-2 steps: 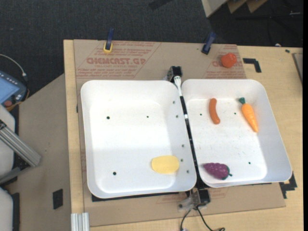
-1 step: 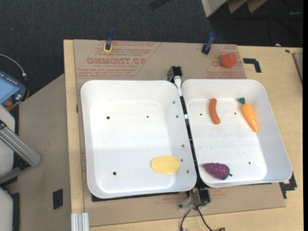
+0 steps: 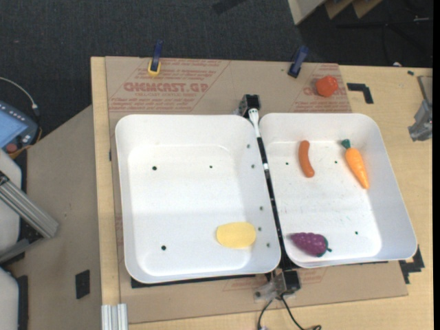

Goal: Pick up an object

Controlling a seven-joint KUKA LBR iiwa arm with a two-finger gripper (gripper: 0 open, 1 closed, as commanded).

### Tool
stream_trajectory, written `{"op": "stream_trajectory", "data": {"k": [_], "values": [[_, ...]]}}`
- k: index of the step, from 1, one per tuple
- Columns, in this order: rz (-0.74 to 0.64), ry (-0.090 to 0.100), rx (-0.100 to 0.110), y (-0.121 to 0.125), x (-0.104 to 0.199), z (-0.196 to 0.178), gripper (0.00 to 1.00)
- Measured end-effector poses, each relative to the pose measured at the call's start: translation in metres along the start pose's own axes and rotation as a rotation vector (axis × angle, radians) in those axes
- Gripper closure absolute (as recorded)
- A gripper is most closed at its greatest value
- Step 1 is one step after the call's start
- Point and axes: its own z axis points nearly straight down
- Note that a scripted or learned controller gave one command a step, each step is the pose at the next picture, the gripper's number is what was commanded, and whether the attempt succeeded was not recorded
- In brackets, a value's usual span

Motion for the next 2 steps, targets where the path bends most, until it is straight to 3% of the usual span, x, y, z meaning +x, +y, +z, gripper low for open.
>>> {"op": "stream_trajectory", "data": {"k": [2], "values": [[-0.001,0.000,0.000,0.001,0.107,0.079,1.00]]}}
